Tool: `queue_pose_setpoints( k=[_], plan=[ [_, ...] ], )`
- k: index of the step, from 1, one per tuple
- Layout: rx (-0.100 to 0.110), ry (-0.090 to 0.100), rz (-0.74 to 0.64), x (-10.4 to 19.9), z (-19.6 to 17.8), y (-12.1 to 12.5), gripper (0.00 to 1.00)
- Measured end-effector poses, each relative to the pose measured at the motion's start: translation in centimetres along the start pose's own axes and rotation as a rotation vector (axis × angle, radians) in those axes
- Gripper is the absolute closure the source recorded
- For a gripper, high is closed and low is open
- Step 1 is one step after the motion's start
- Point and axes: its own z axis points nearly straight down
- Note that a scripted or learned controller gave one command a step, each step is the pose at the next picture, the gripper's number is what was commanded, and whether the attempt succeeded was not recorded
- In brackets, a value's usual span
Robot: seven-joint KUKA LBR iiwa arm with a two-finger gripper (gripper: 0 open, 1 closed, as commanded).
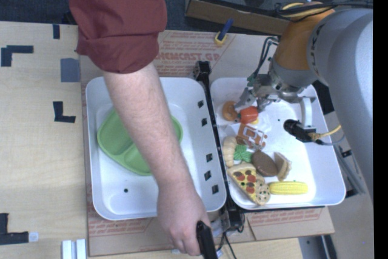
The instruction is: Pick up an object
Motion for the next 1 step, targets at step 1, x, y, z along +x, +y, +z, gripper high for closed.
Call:
queue_pose_setpoints(
  k=[1],
  plan=[
    [-0.008,0.002,-0.004,6.3,-8.69,-0.86,1.0]
  ],
)
